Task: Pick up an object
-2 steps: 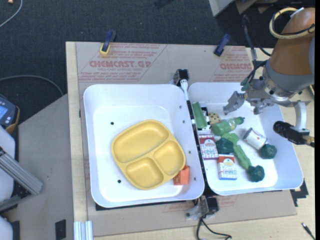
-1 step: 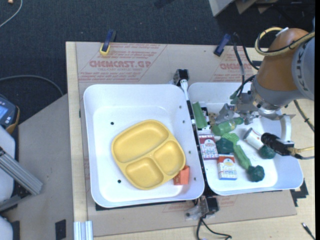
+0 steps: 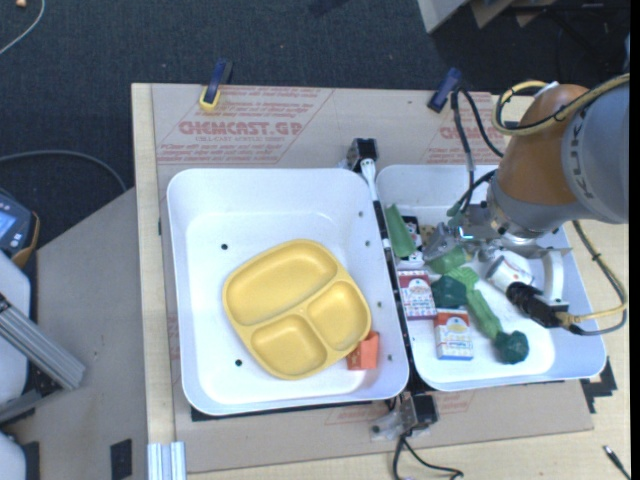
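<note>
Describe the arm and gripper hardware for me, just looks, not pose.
The arm is a rounded grey body with a broad orange band above the wrist. Black and yellow cables loop beside the band. The gripper is a dark, compact unit, too cluttered to detail.

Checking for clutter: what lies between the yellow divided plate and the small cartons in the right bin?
In the camera view, an orange block beside the yellow plate, then both bins' rims before the cartons.
</note>
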